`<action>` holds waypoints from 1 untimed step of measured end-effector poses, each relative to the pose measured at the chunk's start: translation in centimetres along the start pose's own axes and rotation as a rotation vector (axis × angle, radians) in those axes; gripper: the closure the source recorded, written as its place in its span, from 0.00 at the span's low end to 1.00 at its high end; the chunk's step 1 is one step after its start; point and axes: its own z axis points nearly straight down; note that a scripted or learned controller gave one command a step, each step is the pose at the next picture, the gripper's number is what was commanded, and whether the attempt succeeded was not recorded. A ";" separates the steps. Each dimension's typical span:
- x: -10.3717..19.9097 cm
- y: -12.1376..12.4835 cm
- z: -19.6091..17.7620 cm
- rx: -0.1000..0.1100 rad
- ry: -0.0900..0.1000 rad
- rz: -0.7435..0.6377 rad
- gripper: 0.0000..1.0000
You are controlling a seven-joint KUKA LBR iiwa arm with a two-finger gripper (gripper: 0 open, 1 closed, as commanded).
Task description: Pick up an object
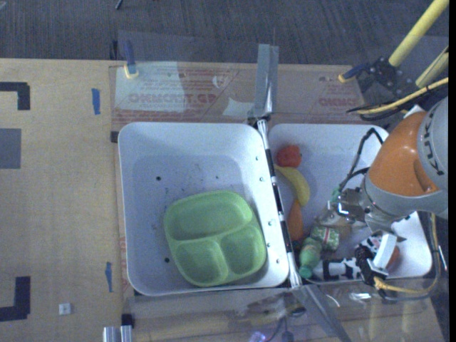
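The wooden worktop (57,191) carries two shallow white plastic bins. The left bin (142,162) holds a green divided tray (214,237), matte, rigid and broad, too wide to grasp anywhere but its rim.

The right bin (328,144) holds the small things, bunched along its left wall and lower edge. The grey arm (406,166) reaches in at the right of the frame, and its gripper (340,216) hangs low over the lower middle of this bin. I cannot tell whether it is apart or together.

The likeliest pick is the green bottle (311,251), which lies tilted just below and left of the gripper. It looks light, smooth and round, so it could roll or slip. Taking it across the body, square to its length, seems best.

The curved yellow banana (298,185) above it looks like a stiff, light toy. Just beside that are an orange piece (296,223) and a small red fruit (288,155).
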 end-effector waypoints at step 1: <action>6.0 3.3 -11.3 0.008 -0.002 0.007 1.00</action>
